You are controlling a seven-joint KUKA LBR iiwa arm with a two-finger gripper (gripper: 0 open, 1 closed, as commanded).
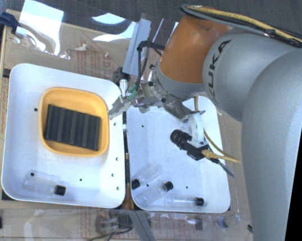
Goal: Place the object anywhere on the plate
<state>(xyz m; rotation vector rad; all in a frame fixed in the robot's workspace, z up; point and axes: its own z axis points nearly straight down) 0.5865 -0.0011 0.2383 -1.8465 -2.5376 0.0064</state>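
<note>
A yellow plate lies in the left bin. A dark grey ribbed block rests flat on the plate's middle. My gripper hovers over the seam between the two bins, just off the plate's upper right corner. Its fingers stand apart with nothing between them. The grey arm with its orange band covers the upper part of the right bin.
A clear vial with a black cap lies at the left bin's front edge. Several clear vials with black caps lie along the right bin's front. A black fitting with cables hangs from the wrist over the right bin.
</note>
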